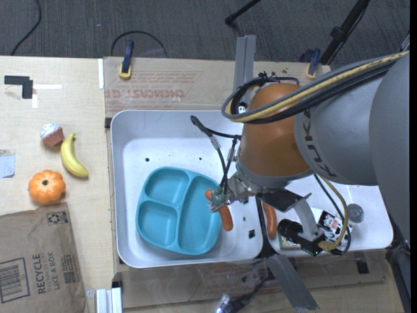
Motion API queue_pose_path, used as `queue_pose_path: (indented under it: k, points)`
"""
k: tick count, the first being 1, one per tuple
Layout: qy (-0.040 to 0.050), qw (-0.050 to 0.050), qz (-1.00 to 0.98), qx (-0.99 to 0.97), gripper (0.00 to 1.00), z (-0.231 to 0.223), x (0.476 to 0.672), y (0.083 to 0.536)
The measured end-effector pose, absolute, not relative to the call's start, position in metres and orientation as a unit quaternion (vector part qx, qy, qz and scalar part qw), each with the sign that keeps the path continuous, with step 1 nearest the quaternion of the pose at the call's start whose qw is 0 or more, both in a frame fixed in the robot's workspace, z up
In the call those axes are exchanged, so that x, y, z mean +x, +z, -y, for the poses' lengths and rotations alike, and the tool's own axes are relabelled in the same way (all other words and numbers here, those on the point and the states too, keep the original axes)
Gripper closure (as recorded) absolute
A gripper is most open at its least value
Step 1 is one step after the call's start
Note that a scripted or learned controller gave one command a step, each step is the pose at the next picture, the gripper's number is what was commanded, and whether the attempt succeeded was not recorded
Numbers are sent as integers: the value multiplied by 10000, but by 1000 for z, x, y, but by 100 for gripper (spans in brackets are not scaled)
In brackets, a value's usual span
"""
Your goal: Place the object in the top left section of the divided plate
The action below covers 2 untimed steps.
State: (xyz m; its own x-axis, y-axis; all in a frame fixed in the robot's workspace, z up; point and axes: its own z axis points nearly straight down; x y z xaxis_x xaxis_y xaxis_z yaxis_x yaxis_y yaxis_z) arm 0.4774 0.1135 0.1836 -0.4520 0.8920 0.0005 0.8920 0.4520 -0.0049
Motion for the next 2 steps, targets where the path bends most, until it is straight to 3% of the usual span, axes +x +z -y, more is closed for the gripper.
queue_pose_path:
  k: [1,2]
  points:
    - [1,-8,9183,-3958,100,-85,479,234]
    - [7,13,9767,-2148,100,-126,477,172]
